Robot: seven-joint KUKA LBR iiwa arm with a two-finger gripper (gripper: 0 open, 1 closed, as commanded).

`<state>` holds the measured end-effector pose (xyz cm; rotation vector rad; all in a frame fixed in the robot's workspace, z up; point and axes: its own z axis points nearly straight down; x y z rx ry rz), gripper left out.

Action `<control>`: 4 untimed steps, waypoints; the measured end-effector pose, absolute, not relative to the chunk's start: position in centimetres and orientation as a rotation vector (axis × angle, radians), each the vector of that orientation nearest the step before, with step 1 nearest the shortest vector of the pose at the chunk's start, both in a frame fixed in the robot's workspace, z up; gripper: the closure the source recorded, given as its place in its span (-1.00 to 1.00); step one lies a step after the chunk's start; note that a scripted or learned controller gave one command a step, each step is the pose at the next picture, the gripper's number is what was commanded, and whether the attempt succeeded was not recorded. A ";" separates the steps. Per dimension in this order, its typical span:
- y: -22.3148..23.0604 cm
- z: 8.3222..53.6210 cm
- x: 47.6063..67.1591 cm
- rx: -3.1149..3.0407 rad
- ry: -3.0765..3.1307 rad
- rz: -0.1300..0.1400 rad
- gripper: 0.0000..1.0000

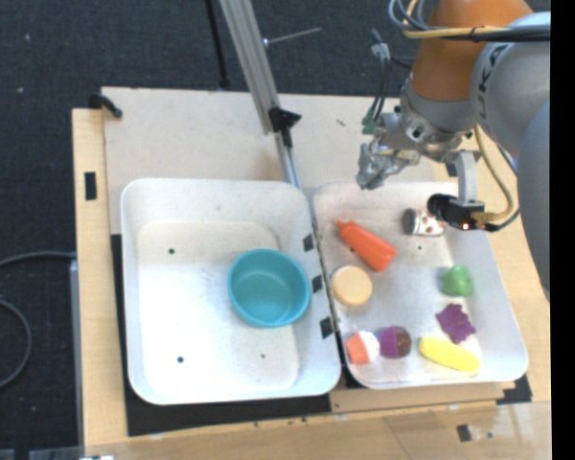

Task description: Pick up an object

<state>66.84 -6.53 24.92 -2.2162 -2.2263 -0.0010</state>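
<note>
Upper right of frame: the tool (pixel 376 172), grip state unclear, hovers above the carrot (pixel 366 244); descent and grasp remain.

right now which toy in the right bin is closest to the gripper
The orange carrot, lying just below the gripper at the bin's upper left. The green, purple and yellow toys sit farther down.

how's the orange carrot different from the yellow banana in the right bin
The carrot is orange and tapered, thick at one end; the banana is yellow and evenly rounded. The carrot lies diagonally near the bin's far left side, while the banana lies almost level along the near edge at the right. The carrot sits just above a round tan piece; the banana sits below a purple piece. Both lie flat in the right bin.
</note>
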 end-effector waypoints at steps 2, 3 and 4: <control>4.0 24.3 66.9 -2.214 -2.228 0.001 1.00; 8.6 23.4 66.9 -2.214 -2.227 0.001 1.00; 8.4 23.5 66.9 -2.218 -2.224 0.001 -1.00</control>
